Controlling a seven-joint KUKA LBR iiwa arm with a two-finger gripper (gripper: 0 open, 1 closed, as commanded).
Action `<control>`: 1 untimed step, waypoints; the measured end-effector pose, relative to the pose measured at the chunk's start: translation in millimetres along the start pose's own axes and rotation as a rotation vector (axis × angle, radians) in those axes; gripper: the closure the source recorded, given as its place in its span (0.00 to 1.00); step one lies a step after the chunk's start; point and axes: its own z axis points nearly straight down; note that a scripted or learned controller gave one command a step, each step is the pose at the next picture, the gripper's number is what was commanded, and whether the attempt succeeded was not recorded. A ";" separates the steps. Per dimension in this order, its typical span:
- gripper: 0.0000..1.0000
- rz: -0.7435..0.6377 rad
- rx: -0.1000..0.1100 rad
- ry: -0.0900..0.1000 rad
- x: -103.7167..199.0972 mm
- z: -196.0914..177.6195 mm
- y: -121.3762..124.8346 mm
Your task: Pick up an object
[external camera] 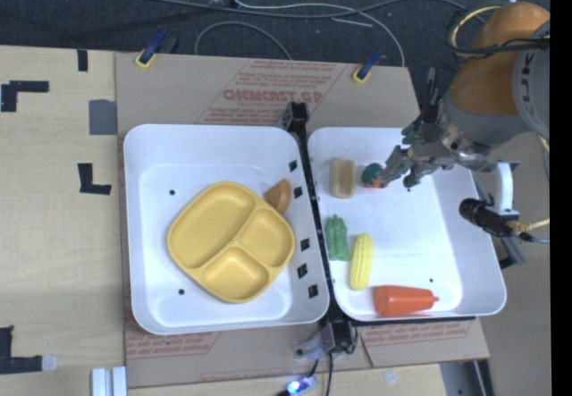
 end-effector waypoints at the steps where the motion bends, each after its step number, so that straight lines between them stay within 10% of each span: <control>1: 1.00 -0.002 -0.001 0.001 50.2 -8.6 -1.5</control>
